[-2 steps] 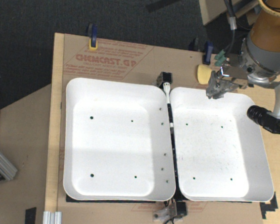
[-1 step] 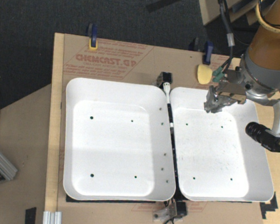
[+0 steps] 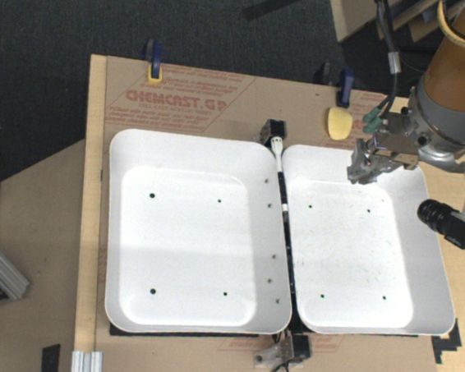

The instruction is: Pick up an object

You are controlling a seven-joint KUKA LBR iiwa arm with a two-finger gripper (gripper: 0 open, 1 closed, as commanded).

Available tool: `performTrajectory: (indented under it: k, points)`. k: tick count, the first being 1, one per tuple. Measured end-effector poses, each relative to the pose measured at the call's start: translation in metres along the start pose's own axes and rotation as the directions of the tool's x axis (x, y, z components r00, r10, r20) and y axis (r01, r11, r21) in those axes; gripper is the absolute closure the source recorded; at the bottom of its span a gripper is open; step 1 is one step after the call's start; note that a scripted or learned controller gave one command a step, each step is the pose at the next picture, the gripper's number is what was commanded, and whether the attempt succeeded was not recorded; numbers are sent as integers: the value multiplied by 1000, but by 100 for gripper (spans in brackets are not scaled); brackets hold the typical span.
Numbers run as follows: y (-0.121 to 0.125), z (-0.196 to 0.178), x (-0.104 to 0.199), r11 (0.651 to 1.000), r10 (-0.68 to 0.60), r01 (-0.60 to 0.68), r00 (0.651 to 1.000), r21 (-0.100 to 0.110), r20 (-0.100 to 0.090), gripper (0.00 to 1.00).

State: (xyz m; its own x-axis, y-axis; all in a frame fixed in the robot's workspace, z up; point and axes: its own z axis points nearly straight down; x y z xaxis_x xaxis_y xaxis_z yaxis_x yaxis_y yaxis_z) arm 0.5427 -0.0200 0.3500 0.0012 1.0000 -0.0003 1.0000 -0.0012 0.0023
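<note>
My gripper point(image 3: 363, 172) hangs over the far edge of the right bin point(image 3: 417, 316), below the grey wrist and its orange band. A small pale yellow object point(image 3: 338, 123) lies on the brown board just beyond that bin's far rim, to the left of the gripper and apart from it. The left bin point(image 3: 120, 235) sits beside the right one; small dark dots mark both bin floors.
Both bins rest on a brown cardboard sheet point(image 3: 184, 93) held by blue clamps point(image 3: 156, 52) at the far edge. A black clip point(image 3: 273, 132) and strip join the bins in the middle. A black fitting point(image 3: 444, 220) pokes in at the right bin's right rim.
</note>
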Motion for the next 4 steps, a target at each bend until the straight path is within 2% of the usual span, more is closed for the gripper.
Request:
performTrajectory:
  k: [1,2,3,4]
  points:
    - [35,95,58,1000,-7,7,1000,10,-2,100]
    - [51,11,92,1000,-6,6,1000,-9,-2,100]
    - [76,57,113,1000,-3,3,1000,6,0,100]
    - [43,47,130,1000,-4,4,1000,6,-2,100]
